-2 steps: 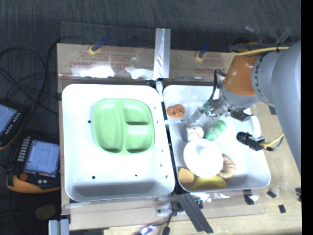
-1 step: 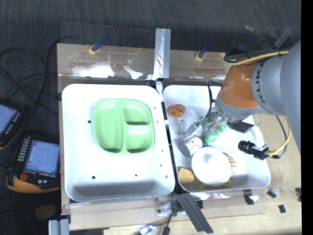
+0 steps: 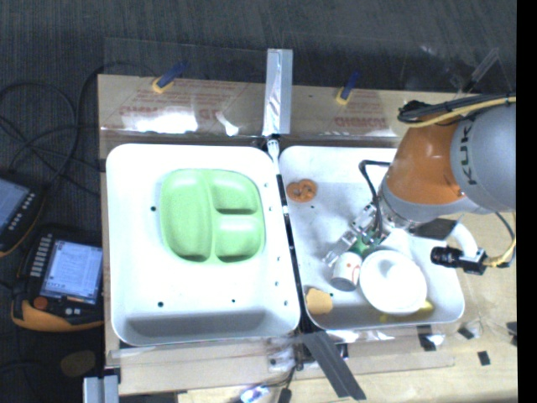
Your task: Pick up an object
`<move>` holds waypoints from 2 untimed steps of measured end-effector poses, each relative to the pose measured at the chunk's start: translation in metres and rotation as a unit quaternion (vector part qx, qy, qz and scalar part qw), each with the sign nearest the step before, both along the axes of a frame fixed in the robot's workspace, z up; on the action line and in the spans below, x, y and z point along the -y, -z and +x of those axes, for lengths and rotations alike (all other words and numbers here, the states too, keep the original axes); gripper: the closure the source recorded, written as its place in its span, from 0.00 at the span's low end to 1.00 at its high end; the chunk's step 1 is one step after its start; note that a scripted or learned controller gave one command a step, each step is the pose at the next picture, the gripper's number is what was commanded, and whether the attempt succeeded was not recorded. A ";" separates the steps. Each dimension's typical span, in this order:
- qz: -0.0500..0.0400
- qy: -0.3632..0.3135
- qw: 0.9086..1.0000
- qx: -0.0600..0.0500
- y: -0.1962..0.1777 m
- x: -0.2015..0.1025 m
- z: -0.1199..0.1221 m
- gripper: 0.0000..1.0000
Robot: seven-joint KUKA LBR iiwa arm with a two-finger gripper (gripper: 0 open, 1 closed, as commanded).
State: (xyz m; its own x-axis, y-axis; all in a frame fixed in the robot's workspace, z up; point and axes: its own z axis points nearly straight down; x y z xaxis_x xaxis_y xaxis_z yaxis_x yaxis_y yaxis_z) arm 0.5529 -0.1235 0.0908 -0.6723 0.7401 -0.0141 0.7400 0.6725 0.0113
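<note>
In the right bin lie a small orange-brown disc at the back left, a tan rounded piece at the front left, a white cup with a red mark, a white bowl and a small green item. My gripper reaches down from the orange-banded wrist into the middle of this bin, just above the cup and beside the green item. Nothing is visibly held.
The left bin holds a green divided plate. A raised divider separates the two bins. A black cable and connector hang near the right bin's right edge. Tablets lie off the bench at far left.
</note>
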 end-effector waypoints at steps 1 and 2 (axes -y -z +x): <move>0.004 0.059 0.998 -0.008 -0.003 -0.018 0.000 0.00; 0.002 0.085 0.996 0.000 0.000 0.004 -0.031 0.00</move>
State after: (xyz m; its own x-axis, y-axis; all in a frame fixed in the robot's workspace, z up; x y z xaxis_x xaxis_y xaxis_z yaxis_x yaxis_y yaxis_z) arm 0.5217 -0.1271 0.0907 -0.5364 0.8439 -0.0110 0.8438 0.5365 0.0142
